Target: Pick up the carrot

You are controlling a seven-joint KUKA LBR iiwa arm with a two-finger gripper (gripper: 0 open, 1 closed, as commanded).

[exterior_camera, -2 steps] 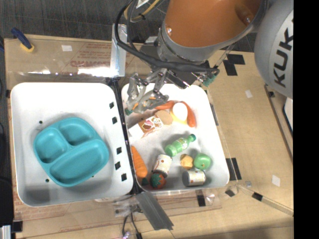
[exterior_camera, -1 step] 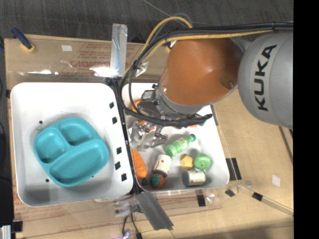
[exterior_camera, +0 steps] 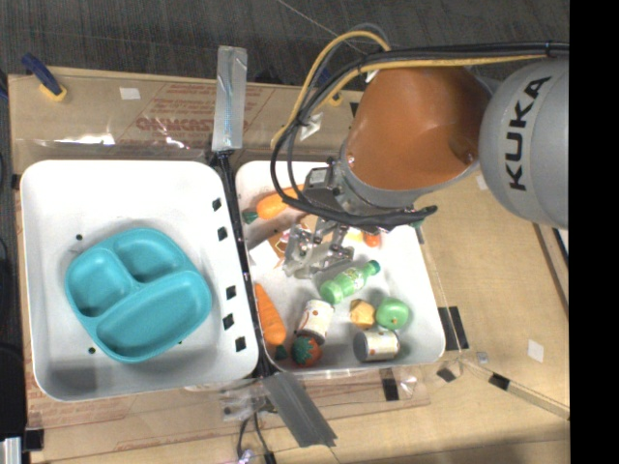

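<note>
I find the carrot [exterior_camera: 270, 315] lying against the left wall of the right bin [exterior_camera: 432, 303], below and to the left of the tool [exterior_camera: 314, 245], apart from it. A second orange piece [exterior_camera: 271, 204] sits above-left of the tool, possibly another carrot; the arm hides too much to say. The tool hangs low over the bin's middle, nothing between its fingers; glare keeps me from telling whether they stand apart or together. Just below-right of it lies a green bottle [exterior_camera: 348, 280], then a small can [exterior_camera: 314, 315]. Risk, in my judgement: the wall crowds one side of the carrot, so a descending finger may strike the rim or skid off. The teal tray [exterior_camera: 137, 291] sits far left in the other bin.
</note>
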